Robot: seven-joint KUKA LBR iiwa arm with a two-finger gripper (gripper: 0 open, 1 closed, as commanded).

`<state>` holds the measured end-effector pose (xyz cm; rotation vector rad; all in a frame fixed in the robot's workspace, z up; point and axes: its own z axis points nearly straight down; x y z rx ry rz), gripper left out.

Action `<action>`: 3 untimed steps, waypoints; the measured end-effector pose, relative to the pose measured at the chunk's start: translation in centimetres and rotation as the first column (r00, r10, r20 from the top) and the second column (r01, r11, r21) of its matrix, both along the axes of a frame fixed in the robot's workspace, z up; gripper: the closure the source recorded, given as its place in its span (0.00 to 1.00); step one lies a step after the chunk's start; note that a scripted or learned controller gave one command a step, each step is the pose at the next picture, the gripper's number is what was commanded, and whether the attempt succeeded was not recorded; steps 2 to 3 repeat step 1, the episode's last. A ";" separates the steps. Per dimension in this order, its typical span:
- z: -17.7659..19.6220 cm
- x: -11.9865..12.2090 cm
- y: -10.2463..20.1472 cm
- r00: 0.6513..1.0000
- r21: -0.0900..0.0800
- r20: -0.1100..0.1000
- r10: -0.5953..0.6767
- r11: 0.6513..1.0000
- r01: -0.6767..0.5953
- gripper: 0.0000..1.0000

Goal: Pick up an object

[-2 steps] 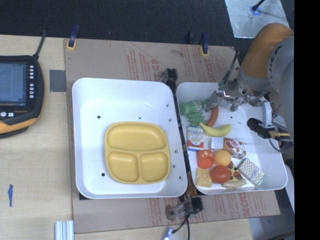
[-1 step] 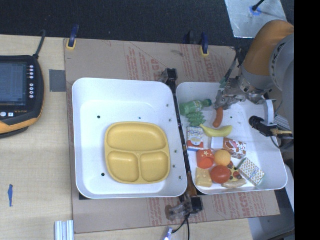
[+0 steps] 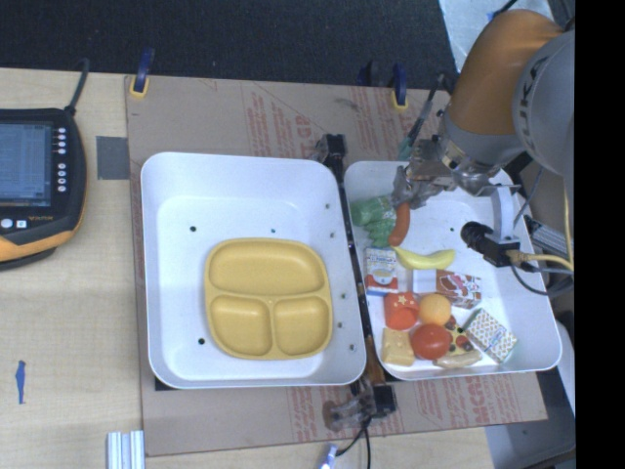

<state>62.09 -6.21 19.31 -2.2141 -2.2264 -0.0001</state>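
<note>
Pincer (image 3: 403, 203): low over right bin's (image 3: 547, 320) 11 o'clock corner; spread or pressed together, cannot tell.
Sausage (image 3: 399, 226): orange-red, just beneath pincer, contact unclear.
Green item (image 3: 371, 213): at sausage's 9 o'clock.
Banana (image 3: 425, 258): at 5 o'clock from sausage.
Tomatoes (image 3: 430, 341): bin's 6 o'clock side.
Yellow tray (image 3: 268, 297): in left bin (image 3: 176, 203).

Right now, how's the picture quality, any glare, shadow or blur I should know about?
In the camera view, the left white bin is brightly lit along its left side, near washing out, with soft shadow under its top rim; the yellow divided tray reads clearly; the toy food in the right bin is small and soft-edged; the gripper over the orange piece is slightly blurred.
</note>
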 end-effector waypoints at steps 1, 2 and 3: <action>1.4 -4.7 4.5 1.000 -0.002 -0.003 0.000 1.000 0.000 1.00; 1.4 -4.7 4.5 1.000 -0.002 -0.003 0.000 1.000 0.000 1.00; 1.4 -4.7 4.5 1.000 -0.002 -0.003 0.000 1.000 0.000 1.00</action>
